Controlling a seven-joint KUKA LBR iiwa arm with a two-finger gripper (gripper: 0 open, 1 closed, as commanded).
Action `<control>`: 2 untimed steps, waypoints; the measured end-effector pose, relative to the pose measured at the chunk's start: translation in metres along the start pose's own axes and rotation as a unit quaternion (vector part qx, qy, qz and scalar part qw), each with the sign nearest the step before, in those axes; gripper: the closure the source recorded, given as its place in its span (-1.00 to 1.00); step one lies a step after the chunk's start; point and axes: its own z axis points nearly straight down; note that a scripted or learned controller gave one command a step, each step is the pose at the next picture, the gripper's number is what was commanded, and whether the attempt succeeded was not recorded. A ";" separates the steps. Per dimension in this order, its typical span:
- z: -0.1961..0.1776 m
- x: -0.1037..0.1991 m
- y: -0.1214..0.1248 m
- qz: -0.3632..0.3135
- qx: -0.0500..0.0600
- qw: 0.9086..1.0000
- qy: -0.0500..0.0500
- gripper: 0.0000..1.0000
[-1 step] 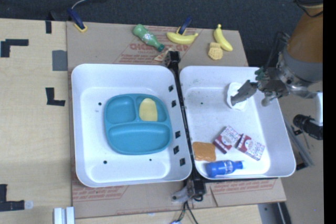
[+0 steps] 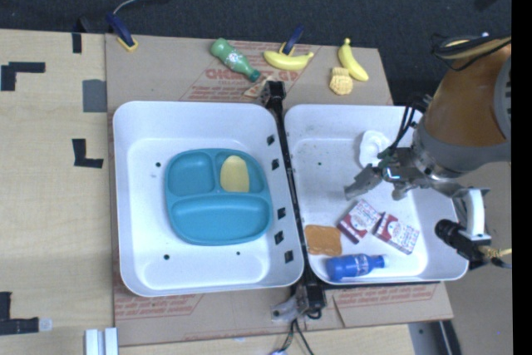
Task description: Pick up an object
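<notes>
gripper fingers spread, holding nothing | hovers over right bin, just above red-white packets | blue bottle nearer bin's front edge

The arm is cut off by the frame's right side and covers the right bin's far right wall and part of a white object, while print on the two red-and-white packets is too small to read.
</notes>
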 end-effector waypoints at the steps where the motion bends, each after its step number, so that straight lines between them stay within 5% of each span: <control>1: 0.113 0.004 -0.006 0.000 -0.005 1.000 -0.001 -1.00; 2: 0.103 -0.010 0.054 0.001 -0.001 1.000 0.000 -1.00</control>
